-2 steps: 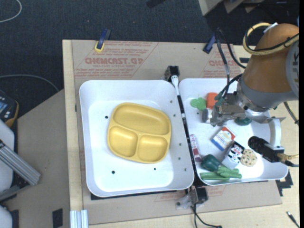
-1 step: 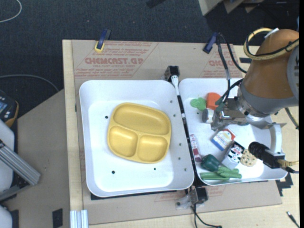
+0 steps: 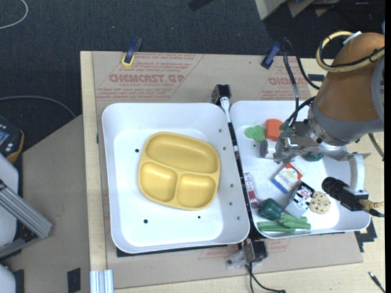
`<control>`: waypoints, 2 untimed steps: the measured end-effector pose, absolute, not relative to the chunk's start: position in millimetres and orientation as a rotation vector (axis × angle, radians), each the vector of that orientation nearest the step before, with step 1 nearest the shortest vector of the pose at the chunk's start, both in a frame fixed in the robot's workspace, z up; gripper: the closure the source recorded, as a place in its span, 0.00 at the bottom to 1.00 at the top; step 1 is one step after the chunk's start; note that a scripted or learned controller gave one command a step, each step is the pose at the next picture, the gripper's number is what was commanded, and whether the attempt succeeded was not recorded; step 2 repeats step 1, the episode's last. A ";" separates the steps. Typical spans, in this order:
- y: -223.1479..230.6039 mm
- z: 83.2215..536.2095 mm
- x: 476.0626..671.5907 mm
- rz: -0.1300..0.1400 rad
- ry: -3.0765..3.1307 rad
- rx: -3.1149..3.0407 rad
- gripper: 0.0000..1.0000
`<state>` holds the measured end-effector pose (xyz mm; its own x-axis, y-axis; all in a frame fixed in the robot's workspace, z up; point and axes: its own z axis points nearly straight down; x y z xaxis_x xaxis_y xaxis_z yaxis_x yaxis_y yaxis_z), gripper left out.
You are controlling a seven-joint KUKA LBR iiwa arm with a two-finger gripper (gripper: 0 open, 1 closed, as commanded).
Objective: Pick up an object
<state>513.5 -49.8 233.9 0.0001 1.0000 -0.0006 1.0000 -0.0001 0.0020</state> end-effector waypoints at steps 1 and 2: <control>-44.4 234.4 513.7 0.002 2.222 2.219 1.00; -44.4 234.4 513.7 0.002 2.222 2.219 1.00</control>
